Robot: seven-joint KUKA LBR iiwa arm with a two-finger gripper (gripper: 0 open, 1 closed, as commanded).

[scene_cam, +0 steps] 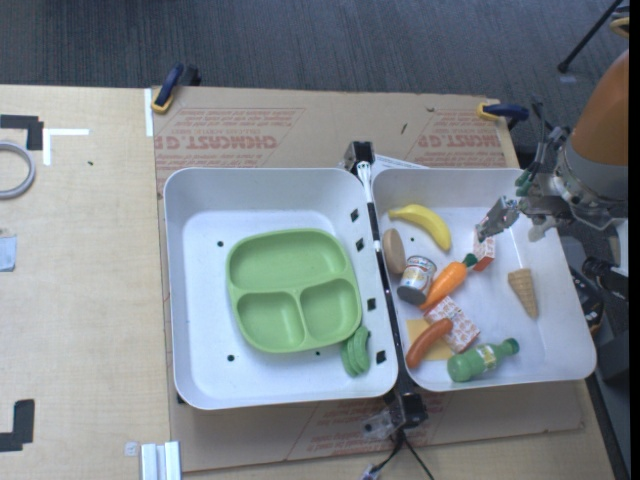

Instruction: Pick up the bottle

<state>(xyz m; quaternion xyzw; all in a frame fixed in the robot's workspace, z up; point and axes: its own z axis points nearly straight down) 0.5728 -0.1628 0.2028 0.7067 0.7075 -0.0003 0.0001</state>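
The bottle (480, 360) is small and green with a yellow label. It lies on its side at the front of the right bin (560, 363), cap pointing right. My gripper (518, 224) hangs over the bin's far right part, well behind the bottle. Its two fingers are spread apart, so it is open with nothing between them. An ice cream cone (524, 292) lies between the gripper and the bottle.
The right bin also holds a banana (422, 224), a brown potato (394, 250), a tin can (415, 278), a carrot (447, 282), a hot dog (428, 340) and a red-and-white packet (456, 323) beside the bottle. The left bin (200, 268) holds a green divided plate (293, 290) and a green slice (357, 353).
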